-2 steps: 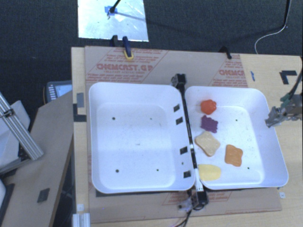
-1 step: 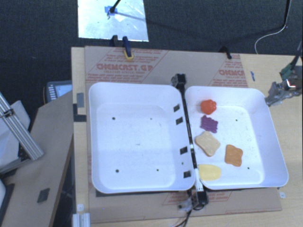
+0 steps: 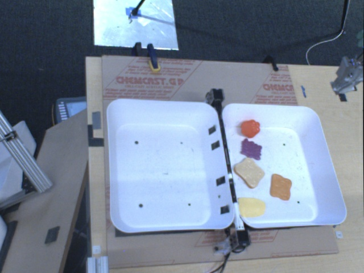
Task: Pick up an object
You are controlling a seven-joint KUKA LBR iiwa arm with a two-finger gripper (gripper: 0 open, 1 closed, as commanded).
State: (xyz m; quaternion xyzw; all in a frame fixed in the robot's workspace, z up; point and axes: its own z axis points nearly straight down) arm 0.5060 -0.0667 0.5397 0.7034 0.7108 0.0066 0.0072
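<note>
Five small items lie in the right bin (image 3: 327,152), crowded toward the divider: red piece (image 3: 250,128), purple piece (image 3: 251,149), tan slice (image 3: 249,172), orange piece (image 3: 280,186), yellow piece (image 3: 251,207). Gripper (image 3: 348,75) sits at the right edge above the desk (image 3: 68,169), well apart; jaws' state cannot be told. Risk: the flat pieces beside the bin wall could slip, or two get caught together.

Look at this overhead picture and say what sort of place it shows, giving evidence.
Probably a robotics lab test bench, not a kitchen: two shallow white bins clamped side by side on a cardboard sheet, toy food pieces such as an orange-red tomato and a bread slice, plus loose cables.
</note>
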